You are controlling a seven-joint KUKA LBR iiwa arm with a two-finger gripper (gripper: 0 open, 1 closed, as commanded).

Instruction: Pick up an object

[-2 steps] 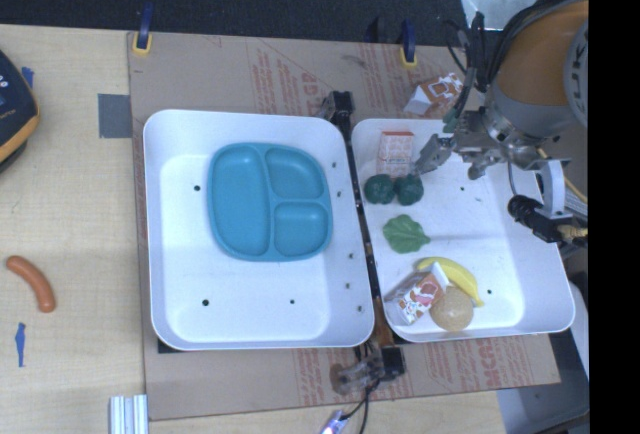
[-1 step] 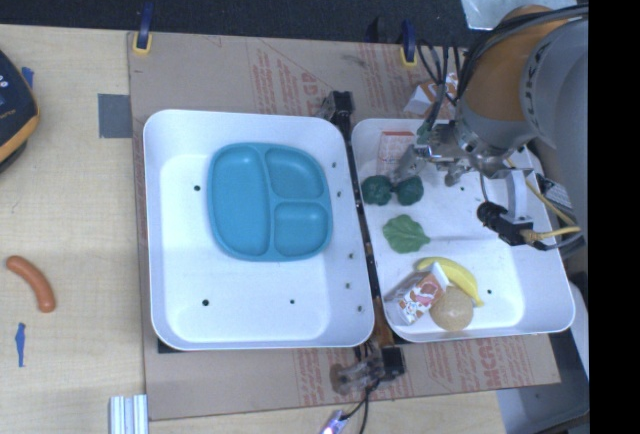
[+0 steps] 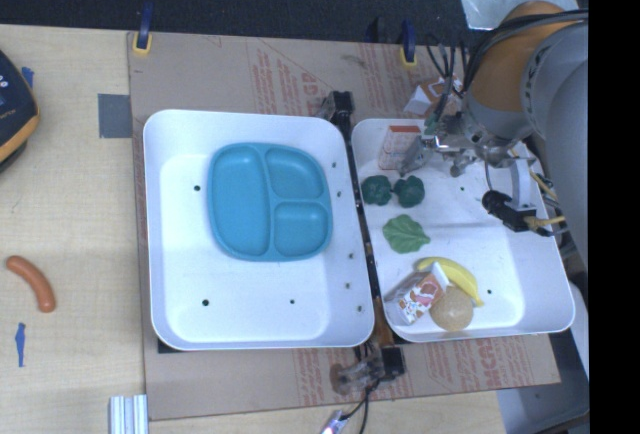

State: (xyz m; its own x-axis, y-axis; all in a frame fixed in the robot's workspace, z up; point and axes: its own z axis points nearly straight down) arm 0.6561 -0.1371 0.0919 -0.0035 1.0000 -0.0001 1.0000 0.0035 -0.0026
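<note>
The right bin [image 3: 510, 272] holds several small items. Two dark green pieces [image 3: 376, 189] [image 3: 409, 190] lie side by side near its left wall, and a green leaf-shaped piece [image 3: 406, 233] lies below them. A yellow banana [image 3: 458, 275], a small red and white carton [image 3: 416, 301] and a round tan item [image 3: 451, 311] are bunched at the front. A white and orange box [image 3: 398, 144] leans in the far left corner. My gripper [image 3: 418, 154] hangs low over that far corner, just right of the box and above the dark green pieces. Nothing is seen in its grasp.
The left bin [image 3: 180, 272] holds a blue divided plate [image 3: 268, 200]. On the bench at the far left lie an orange sausage [image 3: 32, 282] and a dark device [image 3: 12, 112]. The grey arm with its orange band [image 3: 520, 62] and a black cable part [image 3: 510, 212] overhang the right bin's far right side.
</note>
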